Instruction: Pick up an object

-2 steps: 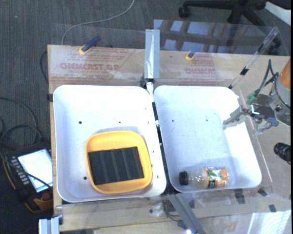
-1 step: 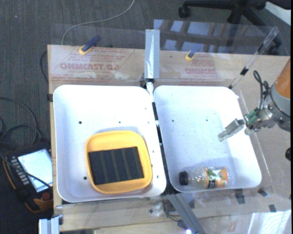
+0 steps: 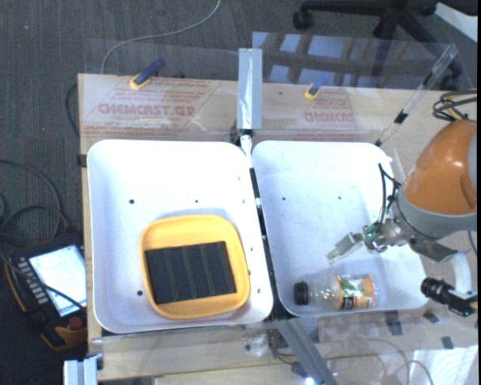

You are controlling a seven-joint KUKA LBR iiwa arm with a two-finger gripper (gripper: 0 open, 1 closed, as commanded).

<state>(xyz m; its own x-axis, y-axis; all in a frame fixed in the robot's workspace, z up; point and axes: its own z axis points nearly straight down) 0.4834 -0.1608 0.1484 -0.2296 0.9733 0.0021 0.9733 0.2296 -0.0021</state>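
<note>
A small clear bottle (image 3: 337,291) with a black cap and an orange and green label lies on its side near the front wall of the right bin (image 3: 321,183). My gripper (image 3: 342,248) hangs low over the right bin, just above and behind the bottle, pointing left. It reaches in from the orange-banded arm (image 3: 445,183) at the right. A yellow tray-like object (image 3: 195,265) with a black ribbed top lies in the front half of the left bin (image 3: 144,167).
The raised rims where the two bins meet run down the middle (image 3: 256,215). Clear panels and clamps stand behind the bins. A device with a lit screen and cables lies on the floor at the left (image 3: 48,279).
</note>
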